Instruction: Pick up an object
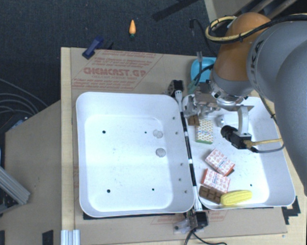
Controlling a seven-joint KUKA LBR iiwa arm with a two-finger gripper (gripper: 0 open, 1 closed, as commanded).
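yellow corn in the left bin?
No. The yellow corn lies in the right bin, at its front edge.

Bright, even overhead light. The left bin point(126, 154) is nearly washed out white, with soft shadows along its inner walls. The arm point(283, 54) up close is blurry and out of focus. Dark floor point(41, 28) is grainy. Slight overall softness.

White bins point(129, 105); yellow corn cob point(235, 197); two pink-and-white checked boxes point(219, 162); brown chocolate bar point(209, 194); tan table point(74, 80).
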